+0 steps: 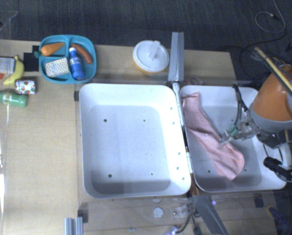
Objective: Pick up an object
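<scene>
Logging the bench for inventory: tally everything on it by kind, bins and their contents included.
White bins: 2
Pink cloth: 1
Blue divided tray: 1
White-lidded cup: 1
Banana: 1
Small can: 1
Green bottle: 1
Small carton: 1
Total: 9

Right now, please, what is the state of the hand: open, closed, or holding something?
Hand: low in the right bin, at the pink cloth; open or closed cannot be told, and no grasp is visible.

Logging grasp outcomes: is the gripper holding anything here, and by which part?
Cannot be told: the gripper sits at the pink cloth's middle fold.
</scene>
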Controlling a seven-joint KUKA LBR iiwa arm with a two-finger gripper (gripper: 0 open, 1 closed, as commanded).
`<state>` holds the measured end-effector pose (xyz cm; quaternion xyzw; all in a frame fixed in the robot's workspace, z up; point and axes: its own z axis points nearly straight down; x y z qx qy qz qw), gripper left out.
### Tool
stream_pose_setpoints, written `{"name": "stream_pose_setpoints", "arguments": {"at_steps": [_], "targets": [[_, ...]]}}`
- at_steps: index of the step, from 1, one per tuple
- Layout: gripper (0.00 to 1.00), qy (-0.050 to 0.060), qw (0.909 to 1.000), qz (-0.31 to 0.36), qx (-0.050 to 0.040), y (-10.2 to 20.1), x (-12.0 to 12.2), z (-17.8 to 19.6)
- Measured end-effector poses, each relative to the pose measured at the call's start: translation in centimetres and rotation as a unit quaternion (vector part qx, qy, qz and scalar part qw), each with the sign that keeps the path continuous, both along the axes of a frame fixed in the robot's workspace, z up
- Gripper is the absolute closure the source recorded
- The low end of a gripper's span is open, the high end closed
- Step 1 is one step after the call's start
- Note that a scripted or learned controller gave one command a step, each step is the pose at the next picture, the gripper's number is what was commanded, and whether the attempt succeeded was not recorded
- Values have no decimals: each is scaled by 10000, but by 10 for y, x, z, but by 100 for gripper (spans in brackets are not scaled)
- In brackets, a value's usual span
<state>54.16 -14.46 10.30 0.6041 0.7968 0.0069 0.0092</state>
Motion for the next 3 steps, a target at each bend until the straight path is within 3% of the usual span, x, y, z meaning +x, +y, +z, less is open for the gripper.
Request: {"name": "stream_pose_setpoints", "arguments": {"at_steps": [1,2,3], "targets": [[0,2,10000,0,0,0,0,0],[0,-5,9994,-345,-16,11,-19,-11],[0,20,10000,32,-8,50,16,-11]]}}
